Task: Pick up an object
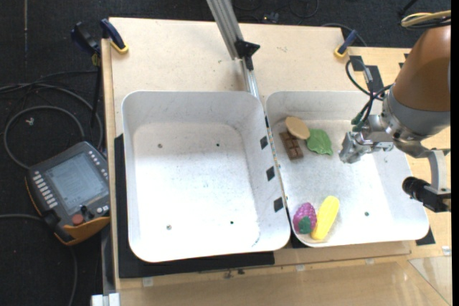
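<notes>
Tool [351, 152] (tips blurred) beside green leaf [320, 142]

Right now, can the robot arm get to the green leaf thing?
Probably yes. The gripper hangs in the right bin, just beside the green leaf, with nothing between them.

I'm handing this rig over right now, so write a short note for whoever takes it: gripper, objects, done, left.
Gripper: over the right bin, just right of the green piece; nothing seen between its fingers.
Objects, all in the right bin: tan piece, brown block and green piece at the back; yellow corn and purple grapes near the front.
Done: nothing lifted.
Left: grasp and lift one object.
</notes>
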Available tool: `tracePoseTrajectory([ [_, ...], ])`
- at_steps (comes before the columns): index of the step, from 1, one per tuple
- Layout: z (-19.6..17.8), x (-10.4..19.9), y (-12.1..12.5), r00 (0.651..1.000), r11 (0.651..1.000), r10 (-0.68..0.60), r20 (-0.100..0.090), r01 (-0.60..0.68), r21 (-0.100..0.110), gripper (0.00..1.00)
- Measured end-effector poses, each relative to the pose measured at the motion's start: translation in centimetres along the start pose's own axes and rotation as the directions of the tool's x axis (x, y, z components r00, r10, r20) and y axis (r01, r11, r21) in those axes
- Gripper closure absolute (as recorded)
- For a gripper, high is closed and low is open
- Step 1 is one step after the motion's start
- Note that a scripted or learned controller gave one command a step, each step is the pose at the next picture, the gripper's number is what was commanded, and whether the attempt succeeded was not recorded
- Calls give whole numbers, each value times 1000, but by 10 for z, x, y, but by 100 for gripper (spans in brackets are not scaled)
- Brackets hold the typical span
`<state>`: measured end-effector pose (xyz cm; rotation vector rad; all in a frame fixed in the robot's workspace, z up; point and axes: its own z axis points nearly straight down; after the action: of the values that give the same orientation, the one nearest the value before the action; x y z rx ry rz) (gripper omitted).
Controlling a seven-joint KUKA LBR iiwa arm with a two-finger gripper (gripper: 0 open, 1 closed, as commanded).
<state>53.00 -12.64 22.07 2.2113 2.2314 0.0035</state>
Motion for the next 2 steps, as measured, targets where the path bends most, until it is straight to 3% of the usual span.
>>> tracePoseTrajectory([
  [2,-4,103,8,1000,1000,0,0,0,0,100],
])
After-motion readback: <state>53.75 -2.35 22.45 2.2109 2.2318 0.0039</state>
